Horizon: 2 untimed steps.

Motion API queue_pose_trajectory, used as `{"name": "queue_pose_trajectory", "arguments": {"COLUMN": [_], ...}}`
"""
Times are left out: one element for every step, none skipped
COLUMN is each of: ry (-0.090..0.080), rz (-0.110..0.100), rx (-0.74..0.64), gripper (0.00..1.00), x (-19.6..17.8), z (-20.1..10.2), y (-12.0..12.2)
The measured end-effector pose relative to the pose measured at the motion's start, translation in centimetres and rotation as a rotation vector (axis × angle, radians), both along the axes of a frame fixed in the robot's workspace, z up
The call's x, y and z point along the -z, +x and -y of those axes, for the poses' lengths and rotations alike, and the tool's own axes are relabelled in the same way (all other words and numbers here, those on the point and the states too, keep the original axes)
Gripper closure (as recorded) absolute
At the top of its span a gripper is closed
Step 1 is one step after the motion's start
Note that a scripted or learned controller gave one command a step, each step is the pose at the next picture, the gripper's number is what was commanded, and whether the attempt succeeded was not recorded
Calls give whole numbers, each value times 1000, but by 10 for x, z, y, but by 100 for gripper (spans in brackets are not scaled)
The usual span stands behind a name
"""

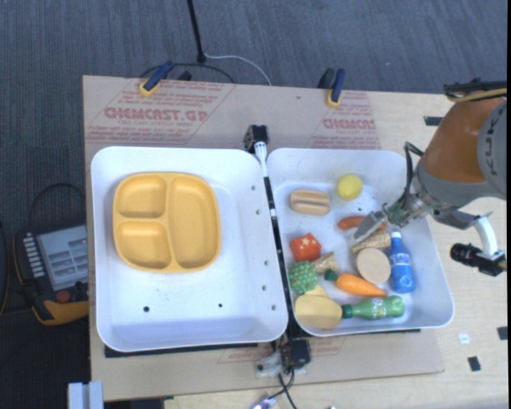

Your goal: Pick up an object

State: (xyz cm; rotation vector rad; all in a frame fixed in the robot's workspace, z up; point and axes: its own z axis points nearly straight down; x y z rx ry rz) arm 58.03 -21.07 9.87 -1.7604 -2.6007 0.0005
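At the near edge of the right bin (426, 318) you have a green bottle (376, 308) lying on its side, its neck touching a pale yellow rounded piece (317, 311) in the near-left corner. Just behind them a carrot (356, 285) lies slanted, with a green bumpy item (303, 276) beside it and a red tomato-like piece (306, 246) behind that. A round tan disc (374, 266) sits against a blue bottle (399, 264), which lies lengthwise along the bin's right side.

Your gripper (370, 226) is low in this bin, reaching in from the right above the disc. The fingers (364, 229) look close together and point left toward a small red item (352, 222); whether anything is held between them you cannot tell, since they blend with the clutter below (the tips are dark and small here). Part of that red item is covered by the gripper.

Farther back lie a hot dog bun (310, 201) and a yellow ball (350, 187), apart from each other. The arm (460, 156) is cut off at the right side.

The left bin (187, 313) holds a yellow divided plate (166, 221), lying flat. Both bins rest on the table (111, 109), with two clamps (156, 78) at its far edge. Off the table's left side sits a handheld device, partly cut off.
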Motion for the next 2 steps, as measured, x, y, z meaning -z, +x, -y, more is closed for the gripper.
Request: {"name": "queue_pose_trajectory", "arguments": {"ry": [-14,-13], "rz": [13,27], "rx": [-365,-233], "gripper": [0,0], "x": [6,6], "z": [-25,-47], "y": [20,-8]}}
